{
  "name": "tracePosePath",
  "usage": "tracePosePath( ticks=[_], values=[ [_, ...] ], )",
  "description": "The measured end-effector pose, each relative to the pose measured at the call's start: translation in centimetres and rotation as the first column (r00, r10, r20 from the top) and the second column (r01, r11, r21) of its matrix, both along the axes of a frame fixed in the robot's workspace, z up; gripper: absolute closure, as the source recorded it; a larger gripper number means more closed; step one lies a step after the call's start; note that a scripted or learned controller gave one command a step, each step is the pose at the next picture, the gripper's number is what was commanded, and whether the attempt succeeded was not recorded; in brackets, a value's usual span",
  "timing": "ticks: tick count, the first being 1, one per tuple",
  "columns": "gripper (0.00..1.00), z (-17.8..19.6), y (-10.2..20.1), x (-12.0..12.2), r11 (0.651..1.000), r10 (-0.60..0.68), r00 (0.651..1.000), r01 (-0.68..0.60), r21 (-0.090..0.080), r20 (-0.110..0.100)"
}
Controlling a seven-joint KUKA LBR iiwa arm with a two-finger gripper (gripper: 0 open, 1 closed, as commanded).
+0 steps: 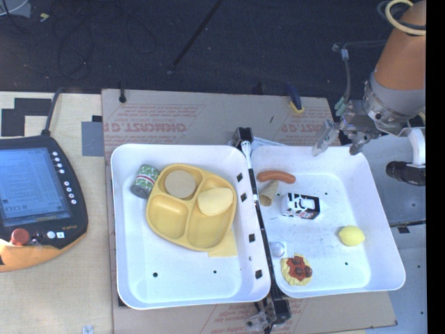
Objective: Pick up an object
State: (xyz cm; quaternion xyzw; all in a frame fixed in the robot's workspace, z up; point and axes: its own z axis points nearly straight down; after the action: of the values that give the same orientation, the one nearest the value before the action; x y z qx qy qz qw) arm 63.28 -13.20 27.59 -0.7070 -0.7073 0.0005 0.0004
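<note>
Two white bins (132, 256) share the bench. My gripper (342, 139) hangs spread and empty over the right bin's far edge; the sausage (276, 177) lies leftward and nearer, long axis left-right.

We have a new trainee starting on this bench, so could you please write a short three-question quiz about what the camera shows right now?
1. True or false: the hot dog lies in the right bin.
2. Multiple choice: where is the hand?
A. Down among the food in the left bin
B. Above the far right corner of the right bin, holding nothing
C. Resting on the tablet
3. Fill in: the divided yellow tray sits in the ___ bin.

Key: 1 true; 2 B; 3 left.
</note>
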Motion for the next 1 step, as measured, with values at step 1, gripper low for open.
tracePosePath(
  ticks=[1],
  values=[
    [0.00, -11.57, -0.72, -1.73, 1.000, -0.001, 1.000, 0.001, 0.002, -0.010]
  ],
)
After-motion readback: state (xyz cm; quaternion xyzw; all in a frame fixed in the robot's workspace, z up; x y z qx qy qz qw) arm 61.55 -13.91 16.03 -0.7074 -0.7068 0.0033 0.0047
